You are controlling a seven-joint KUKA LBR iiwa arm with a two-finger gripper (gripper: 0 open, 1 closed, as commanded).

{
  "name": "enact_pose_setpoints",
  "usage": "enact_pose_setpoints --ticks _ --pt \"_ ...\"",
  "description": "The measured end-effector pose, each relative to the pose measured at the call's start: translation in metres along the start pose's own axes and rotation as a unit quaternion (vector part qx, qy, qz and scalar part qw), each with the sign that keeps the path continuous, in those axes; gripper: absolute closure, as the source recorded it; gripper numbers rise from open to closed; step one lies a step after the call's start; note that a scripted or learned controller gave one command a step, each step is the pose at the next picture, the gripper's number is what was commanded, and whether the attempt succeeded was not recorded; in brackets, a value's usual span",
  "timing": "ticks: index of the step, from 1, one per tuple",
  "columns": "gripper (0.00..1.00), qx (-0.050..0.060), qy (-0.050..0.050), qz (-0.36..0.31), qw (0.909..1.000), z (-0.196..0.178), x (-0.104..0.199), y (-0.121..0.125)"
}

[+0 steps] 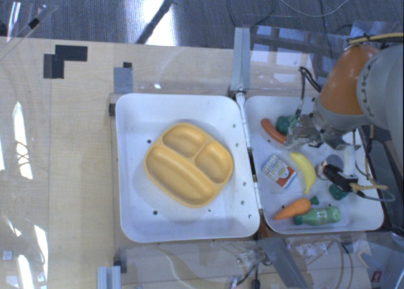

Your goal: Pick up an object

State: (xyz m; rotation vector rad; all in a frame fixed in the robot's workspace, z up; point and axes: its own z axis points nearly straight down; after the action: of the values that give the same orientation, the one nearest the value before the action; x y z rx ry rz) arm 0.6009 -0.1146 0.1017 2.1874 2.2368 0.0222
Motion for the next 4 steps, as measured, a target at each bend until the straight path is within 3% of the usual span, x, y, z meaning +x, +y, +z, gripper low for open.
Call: enact_pose_setpoints --ticks 1,2,3,4 --pt "0.00 0.000 0.000 0.000 1.0000 0.000 0.000 0.000" --pt "0.00 0.002 -0.001 -0.096 0.9953 0.011 -0.008 -0.046" --pt "0.00 0.005 0.000 -0.229 0.9733 -0.057 0.017 -0.070" --pt "0.00 0.004 -0.001 -0.160 0.9871 0.012 -0.022 -0.019"
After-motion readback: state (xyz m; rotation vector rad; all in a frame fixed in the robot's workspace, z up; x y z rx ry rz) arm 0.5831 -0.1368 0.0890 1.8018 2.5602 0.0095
